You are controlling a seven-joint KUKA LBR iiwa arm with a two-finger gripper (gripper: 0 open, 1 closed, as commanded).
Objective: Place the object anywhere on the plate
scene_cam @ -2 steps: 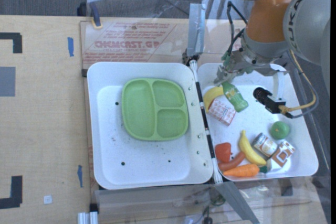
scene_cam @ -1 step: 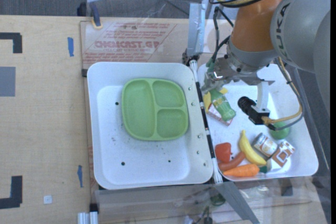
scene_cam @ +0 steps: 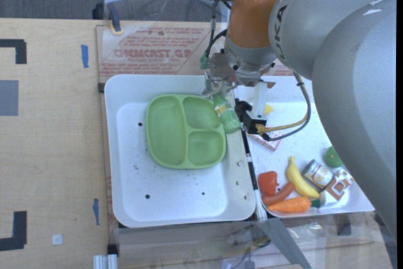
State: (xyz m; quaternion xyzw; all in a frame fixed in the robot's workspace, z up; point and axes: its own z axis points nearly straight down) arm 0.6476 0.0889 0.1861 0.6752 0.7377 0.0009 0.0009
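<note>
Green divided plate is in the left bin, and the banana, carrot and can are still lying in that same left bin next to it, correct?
Not quite. The camera view shows the green divided plate in the left bin, but the banana, carrot and can lie in the right bin, near its front corner, not beside the plate.

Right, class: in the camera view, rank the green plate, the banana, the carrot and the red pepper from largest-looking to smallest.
1. green plate, clearly largest.
2. banana and carrot: look about equal, so unranked.
3. red pepper, smallest.
</note>
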